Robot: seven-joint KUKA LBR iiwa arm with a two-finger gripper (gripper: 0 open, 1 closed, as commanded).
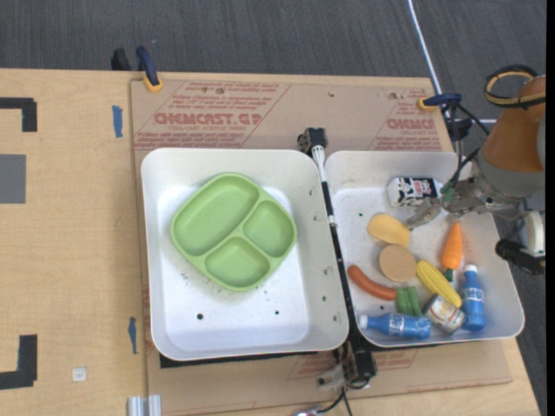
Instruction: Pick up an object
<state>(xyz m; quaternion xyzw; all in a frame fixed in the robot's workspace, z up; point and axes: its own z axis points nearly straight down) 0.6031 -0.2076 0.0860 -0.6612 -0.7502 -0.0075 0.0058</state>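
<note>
White plastic makes up both bins, and nothing has left either one, so I judge the pick as not yet made. The left bin [165,319] carries a green divided plate [232,230]. The right bin [512,319] holds all the loose candidates: a black-and-white toy [410,189] near the far wall, a yellow piece [388,228], a tan disc [398,263], a red sausage [371,283], a corn cob [438,283], an orange carrot [452,246] and two blue bottles along the near edge (one lying [395,325], one nearly upright [472,295]).

What remains is the whole of it: settle on one object, close on it, lift it clear.

The arm leans in over the right bin's far right corner, its orange band [512,137] above the wrist. The gripper [436,208] points down and leftward, its metal fingers spread a little and empty, the tips just beside the black-and-white toy and the yellow piece, touching neither as far as I can tell.
</note>
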